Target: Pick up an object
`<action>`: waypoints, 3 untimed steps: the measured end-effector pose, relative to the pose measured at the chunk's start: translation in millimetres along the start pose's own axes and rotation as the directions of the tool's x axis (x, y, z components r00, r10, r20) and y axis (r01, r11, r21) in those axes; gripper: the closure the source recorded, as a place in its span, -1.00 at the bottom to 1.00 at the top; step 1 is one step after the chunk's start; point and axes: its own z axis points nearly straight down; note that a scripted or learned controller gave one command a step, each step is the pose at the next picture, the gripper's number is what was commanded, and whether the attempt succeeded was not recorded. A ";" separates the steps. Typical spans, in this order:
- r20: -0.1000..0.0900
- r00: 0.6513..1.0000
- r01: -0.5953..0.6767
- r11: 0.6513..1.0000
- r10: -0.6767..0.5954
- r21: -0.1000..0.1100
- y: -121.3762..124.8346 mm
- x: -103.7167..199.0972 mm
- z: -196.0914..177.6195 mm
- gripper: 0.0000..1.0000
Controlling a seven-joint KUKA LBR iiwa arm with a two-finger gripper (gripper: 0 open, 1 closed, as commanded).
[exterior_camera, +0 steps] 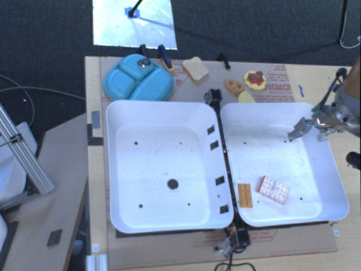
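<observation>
A: Were the gripper's (297, 130) jaws apart or together?

B: I couldn't tell. The pink-checked packet (273, 189) lay well below them, beside the orange wafer (245, 195); a descent might have caught both.

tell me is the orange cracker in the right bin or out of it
In. The orange cracker lies flat on the right bin's floor near its left wall, beside the pink patterned block.
</observation>
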 end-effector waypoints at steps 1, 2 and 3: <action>-0.005 1.000 0.009 1.000 -0.009 0.003 14.7 91.4 49.7 -1.00; -0.005 1.000 0.013 1.000 -0.013 -0.004 40.7 209.9 17.3 -1.00; -0.002 1.000 0.003 1.000 -0.003 0.000 5.8 214.8 -22.3 -1.00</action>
